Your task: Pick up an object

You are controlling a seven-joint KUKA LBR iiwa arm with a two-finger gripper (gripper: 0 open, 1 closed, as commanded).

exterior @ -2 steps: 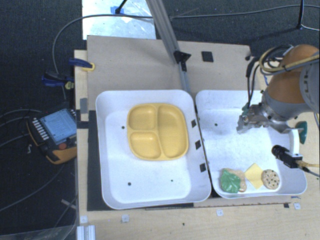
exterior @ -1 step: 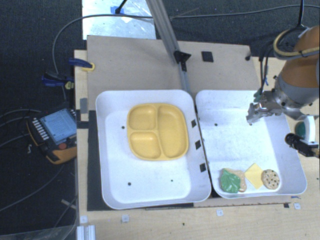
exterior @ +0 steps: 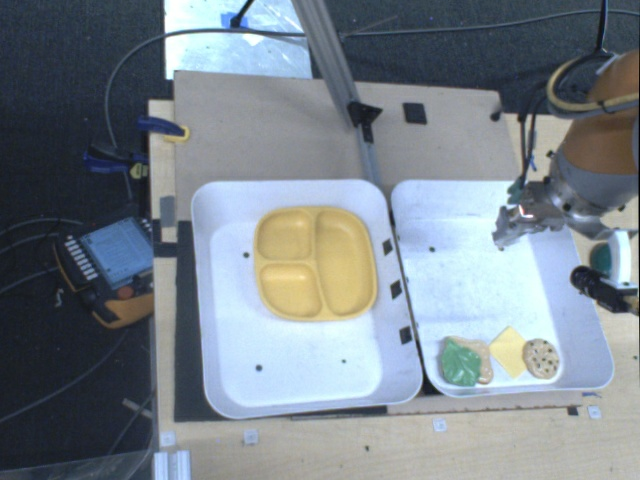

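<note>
Camera view, looking down at a slant. We note two shallow white bins side by side on the worktop [exterior: 440, 148]: left bin [exterior: 225, 368] and right bin [exterior: 590, 353].

Left bin: a yellow divided tray [exterior: 315, 263], three compartments, lying flat in the upper-middle part of the bin.

Right bin: three small objs grouped along the near edge. From left to right: a green leaf-shaped piece [exterior: 460, 363], partly lying over a tan piece beneath it; a yellow square slice [exterior: 508, 350], turned corner-up, just beside the green piece; a round cookie w/ dark chips [exterior: 541, 358], just beside the slice on its right. All three rest on the bin floor, near the front wall.

Arm [exterior: 600, 138] comes in from the right, orange band above the wrist. Tool [exterior: 510, 230] is over the upper part of the right bin, well apart from the three objs. Nothing seen between its fingertips. We cannot tell whether the tool is apart or together; too small and blurred at this res.

Off the worktop, left side: a handheld pendant w/ blue screen [exterior: 108, 258] on the dark floor, cables around it.
</note>
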